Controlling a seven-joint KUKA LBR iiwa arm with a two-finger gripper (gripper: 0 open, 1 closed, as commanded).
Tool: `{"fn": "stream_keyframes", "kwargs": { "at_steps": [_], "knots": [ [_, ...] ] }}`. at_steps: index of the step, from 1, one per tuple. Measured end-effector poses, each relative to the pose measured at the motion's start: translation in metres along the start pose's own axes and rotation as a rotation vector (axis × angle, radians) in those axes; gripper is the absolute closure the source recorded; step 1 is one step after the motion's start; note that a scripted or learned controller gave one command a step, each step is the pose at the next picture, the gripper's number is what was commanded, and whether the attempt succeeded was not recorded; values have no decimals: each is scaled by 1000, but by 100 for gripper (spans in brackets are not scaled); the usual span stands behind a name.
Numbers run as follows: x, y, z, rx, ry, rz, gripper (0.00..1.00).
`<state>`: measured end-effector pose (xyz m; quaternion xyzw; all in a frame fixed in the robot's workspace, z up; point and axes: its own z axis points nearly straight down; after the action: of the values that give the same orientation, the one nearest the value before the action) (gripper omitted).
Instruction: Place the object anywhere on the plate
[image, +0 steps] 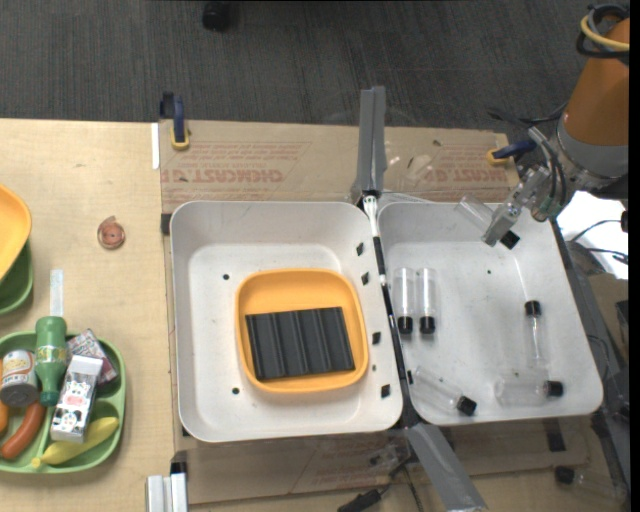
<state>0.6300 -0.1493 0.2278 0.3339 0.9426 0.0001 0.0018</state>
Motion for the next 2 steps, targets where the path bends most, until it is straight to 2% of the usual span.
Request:
{"fn": "stream_keyframes", "kwargs": {
  "at_steps": [1, 2],
  "knots": [
    [-56, -41, 15, 0, -1, -154, 100],
    [-63, -43, -22, -1, -2, -281, 100]
  ]
}}
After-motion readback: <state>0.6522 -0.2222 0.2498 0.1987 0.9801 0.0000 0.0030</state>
